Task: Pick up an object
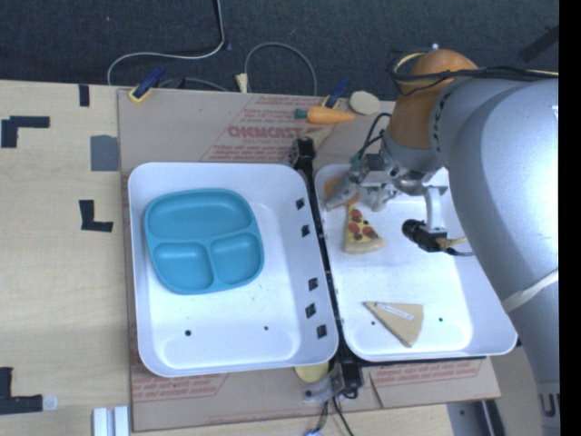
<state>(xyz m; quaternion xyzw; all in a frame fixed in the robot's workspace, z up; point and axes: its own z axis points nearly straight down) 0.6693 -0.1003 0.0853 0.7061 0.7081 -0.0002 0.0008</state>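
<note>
Grey and orange, the arm reaches into the right bin [454,334], its jaws [363,187] lowered near the bin's far left corner. How far the jaws are parted cannot be told, and nothing is visibly held. A toy pizza slice [360,231] lies just below the jaws, its long axis running toward and away from them, so it looks the likeliest target. A tan wedge [398,320] lies well beyond it. A blue divided plate [204,240] rests in the left bin [227,334] on the worktop [54,243].
</note>
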